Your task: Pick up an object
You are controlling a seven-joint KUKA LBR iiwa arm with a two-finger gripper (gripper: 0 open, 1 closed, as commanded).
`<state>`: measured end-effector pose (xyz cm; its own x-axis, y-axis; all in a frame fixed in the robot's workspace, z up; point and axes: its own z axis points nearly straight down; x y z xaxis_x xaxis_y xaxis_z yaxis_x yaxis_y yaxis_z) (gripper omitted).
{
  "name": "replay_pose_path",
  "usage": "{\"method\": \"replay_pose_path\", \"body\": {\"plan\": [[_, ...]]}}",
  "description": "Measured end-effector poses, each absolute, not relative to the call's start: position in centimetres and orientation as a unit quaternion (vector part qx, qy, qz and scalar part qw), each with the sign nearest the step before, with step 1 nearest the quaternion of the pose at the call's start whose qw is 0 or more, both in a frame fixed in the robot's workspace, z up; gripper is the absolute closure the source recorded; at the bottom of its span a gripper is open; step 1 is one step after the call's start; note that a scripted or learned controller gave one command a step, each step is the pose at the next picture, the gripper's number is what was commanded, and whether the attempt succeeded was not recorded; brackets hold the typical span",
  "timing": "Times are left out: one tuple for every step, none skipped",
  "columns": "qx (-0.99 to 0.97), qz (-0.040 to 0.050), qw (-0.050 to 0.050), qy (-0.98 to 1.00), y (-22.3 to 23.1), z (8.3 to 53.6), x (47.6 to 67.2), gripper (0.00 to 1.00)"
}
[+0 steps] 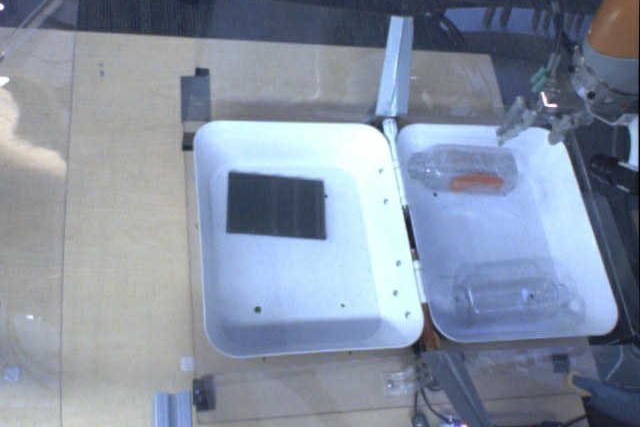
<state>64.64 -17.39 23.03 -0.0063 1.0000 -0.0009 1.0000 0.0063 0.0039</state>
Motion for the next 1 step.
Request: {"method": "replay_pose_path", "body": {"plan": [[0.653,0.0068,0.011,0.758,-13.69,14.37,67.31,0.0]]}}
